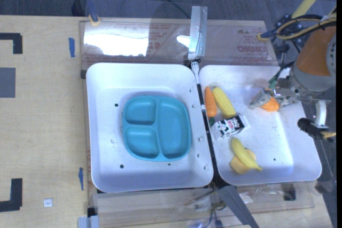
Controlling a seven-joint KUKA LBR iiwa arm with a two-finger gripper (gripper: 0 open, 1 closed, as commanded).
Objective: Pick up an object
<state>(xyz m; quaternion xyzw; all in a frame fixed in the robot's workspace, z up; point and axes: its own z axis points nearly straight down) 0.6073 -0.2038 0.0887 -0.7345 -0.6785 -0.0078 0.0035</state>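
Wooden bench is carrying two white bins under the overhead camera. Gripper is working at 1 o'clock in the right bin, an orange piece touching its tip; can't tell if the jaws are pinching it or spread. Judgement: seat the piece squarely before lifting. Corn, carrot, cow-print carton are crowding 9 o'clock, banana at 6, well apart. Blue tray is filling the left bin.
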